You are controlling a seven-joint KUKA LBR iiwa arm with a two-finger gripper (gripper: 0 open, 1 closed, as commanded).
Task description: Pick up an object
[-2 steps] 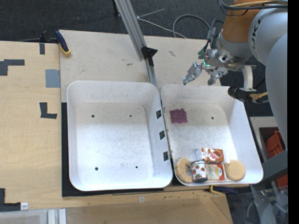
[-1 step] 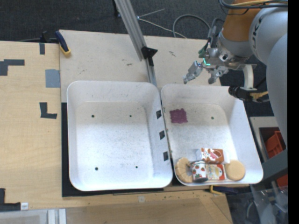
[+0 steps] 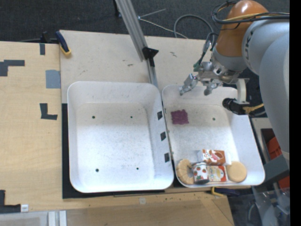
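My gripper (image 3: 194,88) hangs over the far rim of the right bin (image 3: 244,140), fingers spread open with nothing between them. A small purple square object (image 3: 179,117) lies on the bin floor just below and left of the gripper. At the near edge of the same bin sit a red and white packet (image 3: 213,157), a second red and white packet (image 3: 207,173), a round tan cookie-like piece (image 3: 236,172) and another tan round piece (image 3: 184,171).
The left bin (image 3: 113,135) stands beside the right one, sharing a rim at the middle. A slanted metal bar (image 3: 134,25) crosses the bench behind the bins. Cables (image 3: 188,25) lie at the back. The arm fills the upper right.
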